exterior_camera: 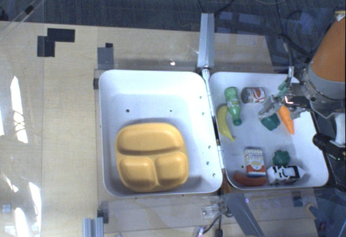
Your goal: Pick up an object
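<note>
Orange and tapered, the carrot [286, 120] lies at a slant in the upper right of the right bin [322, 174], smooth and plastic-looking, its blunt end up by the hand [277, 107]. I see the hand reaching in from the right edge of the frame, its metal parts just over a small teal piece [269, 121] beside the carrot; whether it is open or closed, or has hold of anything, I cannot tell from this angle. To the left of it I make out a small can [253, 94] lying on its side, a green bottle [233, 105], and a curved yellow banana [224, 122]. Along the lower edge of the same bin sit a small printed carton [254, 159], a red sausage shape [248, 179], a dark green lump [281, 157] and a black-and-white item [284, 174]. In the left bin [108, 122] rests a rounded yellow tray [152, 156] with three moulded compartments. Both bins are glossy white on the pale wooden bench [48, 139].
</note>
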Robot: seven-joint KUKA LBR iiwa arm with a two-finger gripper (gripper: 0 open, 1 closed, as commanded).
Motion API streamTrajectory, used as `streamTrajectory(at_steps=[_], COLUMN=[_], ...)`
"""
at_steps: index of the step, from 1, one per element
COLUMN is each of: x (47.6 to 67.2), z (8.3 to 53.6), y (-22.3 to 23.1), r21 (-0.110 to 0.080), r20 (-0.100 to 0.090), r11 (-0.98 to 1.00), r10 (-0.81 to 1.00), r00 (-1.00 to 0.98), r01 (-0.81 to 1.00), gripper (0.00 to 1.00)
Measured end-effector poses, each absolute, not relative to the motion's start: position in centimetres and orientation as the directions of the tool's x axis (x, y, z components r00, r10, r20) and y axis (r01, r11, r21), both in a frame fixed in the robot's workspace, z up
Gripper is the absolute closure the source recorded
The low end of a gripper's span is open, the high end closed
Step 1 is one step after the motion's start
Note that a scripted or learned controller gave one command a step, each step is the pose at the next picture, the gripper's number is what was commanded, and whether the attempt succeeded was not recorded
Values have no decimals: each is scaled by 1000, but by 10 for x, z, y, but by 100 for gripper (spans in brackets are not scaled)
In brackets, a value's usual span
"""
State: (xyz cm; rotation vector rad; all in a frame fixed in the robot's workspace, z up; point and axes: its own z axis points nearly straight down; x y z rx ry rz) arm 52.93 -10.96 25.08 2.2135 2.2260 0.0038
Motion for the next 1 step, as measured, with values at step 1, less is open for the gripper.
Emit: streamTrajectory(at_steps=[1], x=[548], z=[139], y=[-169], r21=[3], r20=[-1], r11=[184], r10=[983], r00=[-184], r01=[983], gripper=[0])
